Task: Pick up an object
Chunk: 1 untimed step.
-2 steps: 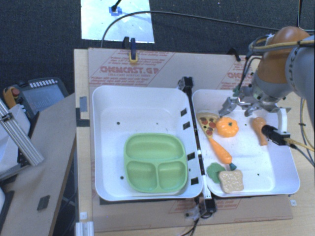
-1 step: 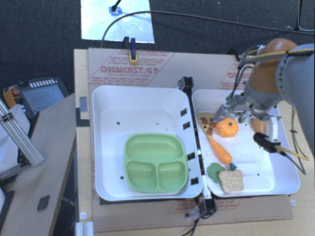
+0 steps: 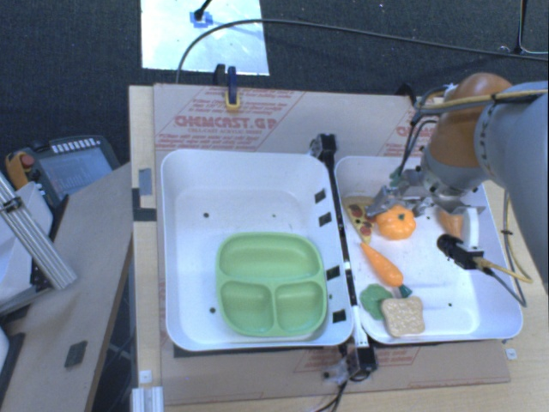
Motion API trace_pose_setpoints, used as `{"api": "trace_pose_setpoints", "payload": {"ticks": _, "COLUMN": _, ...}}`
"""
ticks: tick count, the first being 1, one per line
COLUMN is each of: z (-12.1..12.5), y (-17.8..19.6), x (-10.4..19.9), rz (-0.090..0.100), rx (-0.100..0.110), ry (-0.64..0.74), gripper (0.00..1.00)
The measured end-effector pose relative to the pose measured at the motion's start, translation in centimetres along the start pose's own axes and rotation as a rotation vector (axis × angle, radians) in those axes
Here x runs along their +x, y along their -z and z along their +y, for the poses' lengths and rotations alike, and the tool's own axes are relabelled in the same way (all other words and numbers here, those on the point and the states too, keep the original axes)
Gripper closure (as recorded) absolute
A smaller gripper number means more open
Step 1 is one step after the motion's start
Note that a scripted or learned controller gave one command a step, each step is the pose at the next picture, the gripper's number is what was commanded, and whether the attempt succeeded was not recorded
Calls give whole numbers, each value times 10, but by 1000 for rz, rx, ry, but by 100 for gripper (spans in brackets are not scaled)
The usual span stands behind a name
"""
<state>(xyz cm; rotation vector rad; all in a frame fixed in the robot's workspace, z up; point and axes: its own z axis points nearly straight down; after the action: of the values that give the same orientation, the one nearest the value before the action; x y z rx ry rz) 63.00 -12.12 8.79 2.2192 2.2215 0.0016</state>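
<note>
2 white bins sit side by side in your camera view, and only the right bin (image 3: pixel 485 312) matters for this pick. The left bin (image 3: pixel 176 230) has just a green divided plate (image 3: pixel 270 283) lying flat at its near end, too broad and low to be an easy grab.

The arm (image 3: pixel 506 140) reaches in from the right and bends down over the far end of the right bin. Its gripper (image 3: pixel 403 200) hangs directly above a small orange pumpkin (image 3: pixel 396 224), close to its top or touching it. You cannot tell from this angle how far the gripper is open, and nothing shows as held.

I'd judge the pumpkin to be the target. It is the roundest, tallest thing there, so it offers sides to close on. A pizza slice (image 3: pixel 358 214) lies just beside it on the left, and a carrot (image 3: pixel 383 265) starts just below it, running toward the near end. A green leaf (image 3: pixel 374 299) and a slice of bread (image 3: pixel 403 317) lie touching at that end, well clear. Watch the pumpkin: being round, it may roll or slip out sideways toward the pizza slice.
</note>
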Motion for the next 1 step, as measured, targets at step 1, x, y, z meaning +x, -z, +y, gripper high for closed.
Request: {"api": "trace_pose_setpoints", "payload": {"ticks": 1, "z": 3, "y": 14, "x": 2, "rz": 3, "rx": -10, "ry": 1, "gripper": 100}}
